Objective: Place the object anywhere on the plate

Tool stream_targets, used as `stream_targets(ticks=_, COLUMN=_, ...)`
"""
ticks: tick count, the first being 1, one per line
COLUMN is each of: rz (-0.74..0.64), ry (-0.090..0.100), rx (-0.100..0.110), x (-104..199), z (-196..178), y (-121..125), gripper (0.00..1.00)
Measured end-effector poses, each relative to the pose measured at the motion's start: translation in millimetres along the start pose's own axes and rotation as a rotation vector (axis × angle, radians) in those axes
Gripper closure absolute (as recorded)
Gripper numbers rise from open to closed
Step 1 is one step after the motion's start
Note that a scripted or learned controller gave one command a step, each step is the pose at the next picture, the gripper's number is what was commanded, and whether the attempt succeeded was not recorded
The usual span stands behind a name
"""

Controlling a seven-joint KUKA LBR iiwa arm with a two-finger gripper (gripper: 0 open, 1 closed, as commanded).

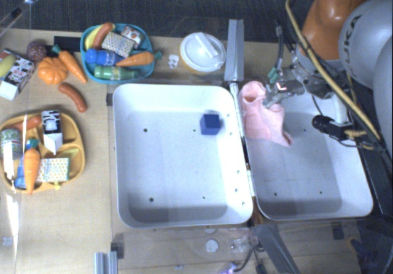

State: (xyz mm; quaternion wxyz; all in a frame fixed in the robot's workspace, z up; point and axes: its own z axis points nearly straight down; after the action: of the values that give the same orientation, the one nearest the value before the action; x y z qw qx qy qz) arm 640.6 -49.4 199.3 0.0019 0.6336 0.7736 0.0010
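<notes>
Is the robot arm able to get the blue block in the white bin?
Probably yes: the blue block sits alone in the open left bin, nothing covering it, but the gripper is at a pink cloth.

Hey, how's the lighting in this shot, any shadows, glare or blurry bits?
Camera view: even overhead light; soft shadows pool along the near wall of the left bin and right bin; the blue block is sharp; the pink cloth looks slightly washed out; the gripper is cluttered by cables.
</notes>
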Motion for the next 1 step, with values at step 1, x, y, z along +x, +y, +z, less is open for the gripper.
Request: stream_targets(ticks=1, rz=-0.007, ry=0.001, rx=0.001, x=1.3, z=-25.4, y=1.8, gripper=1.00)
